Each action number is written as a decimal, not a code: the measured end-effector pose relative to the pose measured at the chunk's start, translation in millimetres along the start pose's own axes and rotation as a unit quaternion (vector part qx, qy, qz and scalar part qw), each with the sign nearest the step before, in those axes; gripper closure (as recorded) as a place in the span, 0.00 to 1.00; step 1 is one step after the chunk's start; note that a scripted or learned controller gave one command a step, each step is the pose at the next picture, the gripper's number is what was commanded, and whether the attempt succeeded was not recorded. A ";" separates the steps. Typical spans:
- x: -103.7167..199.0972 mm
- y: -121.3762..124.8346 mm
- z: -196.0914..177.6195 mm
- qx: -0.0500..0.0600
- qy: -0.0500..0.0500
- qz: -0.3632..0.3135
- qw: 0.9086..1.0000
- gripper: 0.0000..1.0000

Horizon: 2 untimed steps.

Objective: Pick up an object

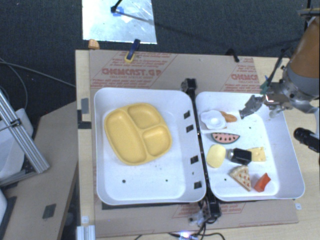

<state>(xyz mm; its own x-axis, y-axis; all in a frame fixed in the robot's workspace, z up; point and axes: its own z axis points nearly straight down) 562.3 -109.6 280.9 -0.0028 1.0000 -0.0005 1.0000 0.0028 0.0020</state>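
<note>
The right bin [287, 149] holds several toy foods: a white egg piece [212, 119], a small orange piece [229, 117], a watermelon slice [225, 137], a round yellow piece [216, 155], a black block [241, 156], a yellow cheese wedge [258, 154], a tan triangular slice [241, 177] and a red-orange piece [262, 182]. My gripper [262, 110] hangs over the bin's upper right part, to the right of the egg and orange pieces. Its fingers [248, 109] are spread, with nothing between them.
A yellow divided plate [137, 134] lies in the left bin [115, 184]. A black divider [197, 144] separates the two bins. Beyond the bins, a blue-and-yellow item [132, 50] lies on the cardboard sheet and a shiny sheet [119, 14] lies on the floor. A metal frame [17, 134] stands at the left.
</note>
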 end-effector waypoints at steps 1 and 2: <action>104.9 -53.1 14.4 0.002 0.002 -0.005 1.000 0.00; 98.5 -50.1 2.6 -0.001 0.001 -0.001 1.000 1.00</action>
<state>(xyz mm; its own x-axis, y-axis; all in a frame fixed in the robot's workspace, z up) 511.9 -11.2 278.2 -0.0045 1.0000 0.0008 1.0000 0.0045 0.0046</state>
